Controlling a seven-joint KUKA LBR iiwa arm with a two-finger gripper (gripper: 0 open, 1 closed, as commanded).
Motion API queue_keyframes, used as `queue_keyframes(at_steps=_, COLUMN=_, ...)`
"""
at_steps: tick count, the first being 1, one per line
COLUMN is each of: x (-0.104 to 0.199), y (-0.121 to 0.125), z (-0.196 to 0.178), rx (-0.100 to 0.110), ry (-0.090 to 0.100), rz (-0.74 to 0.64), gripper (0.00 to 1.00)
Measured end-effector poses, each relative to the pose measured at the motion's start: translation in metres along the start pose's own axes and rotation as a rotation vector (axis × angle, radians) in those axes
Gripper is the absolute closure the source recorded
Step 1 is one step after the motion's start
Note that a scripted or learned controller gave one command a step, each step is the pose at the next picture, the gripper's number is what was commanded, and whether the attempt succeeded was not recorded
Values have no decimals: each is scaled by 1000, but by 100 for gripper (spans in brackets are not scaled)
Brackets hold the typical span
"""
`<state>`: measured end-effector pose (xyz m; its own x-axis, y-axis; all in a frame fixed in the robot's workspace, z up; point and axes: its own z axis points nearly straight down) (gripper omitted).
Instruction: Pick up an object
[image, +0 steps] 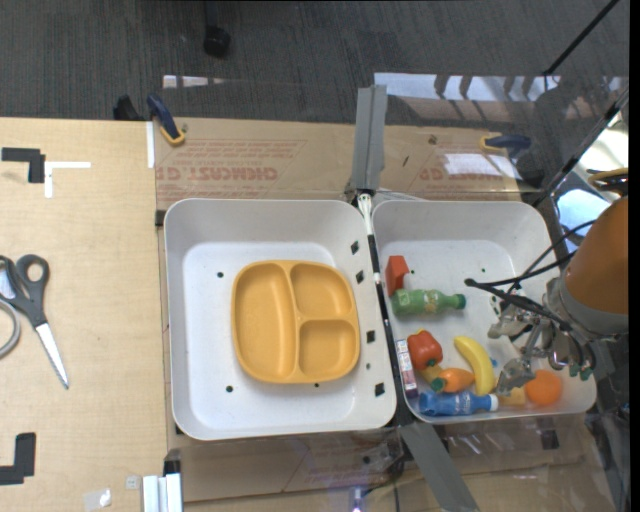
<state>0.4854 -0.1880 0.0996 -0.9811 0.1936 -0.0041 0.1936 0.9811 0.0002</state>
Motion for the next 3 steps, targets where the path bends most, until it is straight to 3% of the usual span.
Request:
queue_keyframes(at_steps=1, x=-109, y=-11, z=-40, rx=-1, ry=-1, rz=-122, gripper=0)
queue_keyframes(at_steps=2, x=-98, y=-14, z=9, rx=-1, ry=2, rz=-58, gripper=0)
queue_keyframes(at_steps=3, x=-100, y=-10, z=0, rx=-6, ry=0, rz=-61, gripper=100)
